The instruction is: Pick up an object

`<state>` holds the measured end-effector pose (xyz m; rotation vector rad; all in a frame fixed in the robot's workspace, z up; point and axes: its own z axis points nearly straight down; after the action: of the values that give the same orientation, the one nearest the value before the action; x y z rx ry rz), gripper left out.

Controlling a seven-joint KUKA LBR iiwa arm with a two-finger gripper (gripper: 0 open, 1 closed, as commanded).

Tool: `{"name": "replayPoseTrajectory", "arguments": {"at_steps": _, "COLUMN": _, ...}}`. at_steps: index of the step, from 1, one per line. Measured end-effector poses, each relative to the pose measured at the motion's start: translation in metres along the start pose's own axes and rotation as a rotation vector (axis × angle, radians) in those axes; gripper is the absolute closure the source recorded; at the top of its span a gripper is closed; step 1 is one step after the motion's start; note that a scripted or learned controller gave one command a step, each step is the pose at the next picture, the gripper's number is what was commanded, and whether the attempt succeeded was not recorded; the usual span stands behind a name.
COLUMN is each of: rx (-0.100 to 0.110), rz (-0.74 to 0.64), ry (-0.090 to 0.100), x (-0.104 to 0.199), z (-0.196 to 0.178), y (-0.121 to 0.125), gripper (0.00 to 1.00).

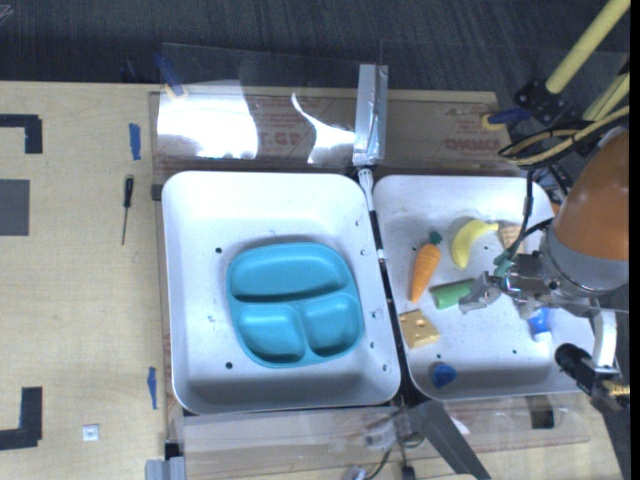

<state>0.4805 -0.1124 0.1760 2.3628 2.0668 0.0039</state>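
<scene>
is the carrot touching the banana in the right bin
Apart. The camera view shows a strip of white bin floor between the carrot and the banana, which lies up and to its right.

A green block (452, 293) lies flat beside the orange carrot (424, 269).

A turquoise divided tray (295, 300) is sitting in the white left bin (190, 268). In the white right bin (470, 363), an orange carrot with a green top (425, 269), a yellow banana (470, 240), a green block (452, 293), a tan wedge (419, 329) and a blue piece (443, 373) are showing their colours.
</scene>
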Motion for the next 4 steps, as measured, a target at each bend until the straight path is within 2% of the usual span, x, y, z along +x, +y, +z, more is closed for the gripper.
{"name": "replayPoseTrajectory", "arguments": {"at_steps": 1, "rx": 0.008, "rz": -0.039, "ry": 0.001, "x": -0.020, "z": 0.025, "y": 0.001, "gripper": 0.00}}
{"name": "replayPoseTrajectory", "arguments": {"at_steps": 2, "rx": 0.006, "rz": -0.034, "ry": 0.003, "x": -0.040, "z": 0.083, "y": 0.028, "gripper": 0.00}}
{"name": "replayPoseTrajectory", "arguments": {"at_steps": 3, "rx": 0.000, "rz": -0.086, "ry": 0.001, "x": 0.016, "z": 0.045, "y": 0.081, "gripper": 0.00}}
{"name": "replayPoseTrajectory", "arguments": {"at_steps": 4, "rx": -0.004, "rz": -0.092, "ry": 0.002, "x": 0.035, "z": 0.089, "y": 0.105, "gripper": 0.00}}
